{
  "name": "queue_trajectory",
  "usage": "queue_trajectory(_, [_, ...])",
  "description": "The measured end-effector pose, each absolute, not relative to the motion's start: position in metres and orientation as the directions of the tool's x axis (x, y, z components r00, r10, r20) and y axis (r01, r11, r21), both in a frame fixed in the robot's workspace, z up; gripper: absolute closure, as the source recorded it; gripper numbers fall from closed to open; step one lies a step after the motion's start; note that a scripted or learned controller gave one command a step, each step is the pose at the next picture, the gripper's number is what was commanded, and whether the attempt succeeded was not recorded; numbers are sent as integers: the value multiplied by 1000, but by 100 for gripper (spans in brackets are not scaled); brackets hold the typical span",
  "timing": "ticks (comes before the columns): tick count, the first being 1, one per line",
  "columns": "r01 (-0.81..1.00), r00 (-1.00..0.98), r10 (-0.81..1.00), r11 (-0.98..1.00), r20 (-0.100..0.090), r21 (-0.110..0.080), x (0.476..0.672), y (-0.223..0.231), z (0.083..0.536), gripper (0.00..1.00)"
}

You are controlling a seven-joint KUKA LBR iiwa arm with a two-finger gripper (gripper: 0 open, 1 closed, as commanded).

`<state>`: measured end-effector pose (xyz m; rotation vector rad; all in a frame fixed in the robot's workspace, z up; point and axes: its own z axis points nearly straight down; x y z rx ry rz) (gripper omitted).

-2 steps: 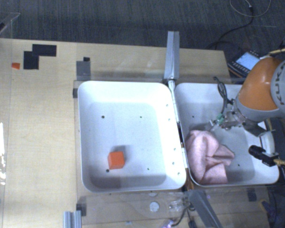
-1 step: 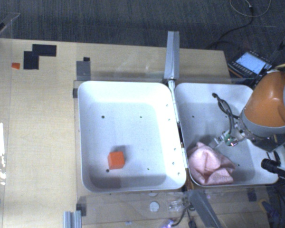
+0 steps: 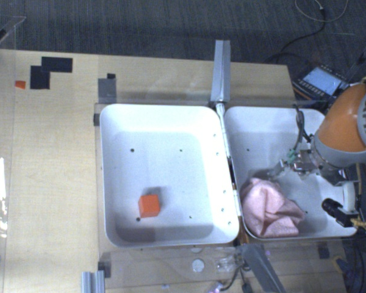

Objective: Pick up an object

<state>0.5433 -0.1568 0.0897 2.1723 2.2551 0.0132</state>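
Pick not done. Gripper [image 3: 291, 162] hung low in right bin [image 3: 256, 127], just above pink cloth [image 3: 269, 209]; jaw state couldn't be told. Nothing visibly held. Orange block [image 3: 149, 206] sat untouched in left bin [image 3: 158, 127].

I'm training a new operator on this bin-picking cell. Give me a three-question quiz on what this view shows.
1. True or false: the orange block lies in the left bin.
2. What lies in the right bin? A pink cloth; B green ball; C blue cup.
3. Fill in: the gripper is above the ___ bin.

Key: 1 true. 2 A, the pink cloth. 3 right.
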Motion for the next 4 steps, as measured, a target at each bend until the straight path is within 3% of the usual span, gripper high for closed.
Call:
queue_trajectory(1, [992,-125,992,125,-4,9,564,-205,164,0])
queue_trajectory(2, [995,-99,995,99,-2,13,547,-119,90,0])
queue_trajectory(3, [978,-207,978,207,-3,12,612,-103,89,0])
queue_trajectory(4, [958,-287,958,287,-5,14,517,-88,91,0])
